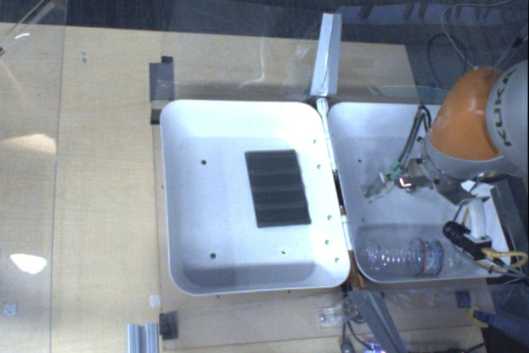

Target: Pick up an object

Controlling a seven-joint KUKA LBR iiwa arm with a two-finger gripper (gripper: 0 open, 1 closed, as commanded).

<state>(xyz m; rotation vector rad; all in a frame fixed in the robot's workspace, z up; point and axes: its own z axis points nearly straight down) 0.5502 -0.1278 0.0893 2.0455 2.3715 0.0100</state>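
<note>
A black ribbed rectangular pad point(278, 188) lies flat in the middle of the left bin point(190, 145). A clear plastic bottle point(405, 256) lies on its side along the front wall of the right bin point(364, 128). My gripper point(380, 183) is low over the middle of the right bin, reaching in from the right below the orange band point(464, 126). It hangs behind the bottle and apart from it, and to the right of the divider between the bins. Nothing shows in its grasp.
A metal post point(326, 55) stands at the back where the two bins meet. The pale wooden bench point(91, 178) stretches to the left of the bins. Cables and fittings point(364, 322) crowd the front edge below the right bin.
</note>
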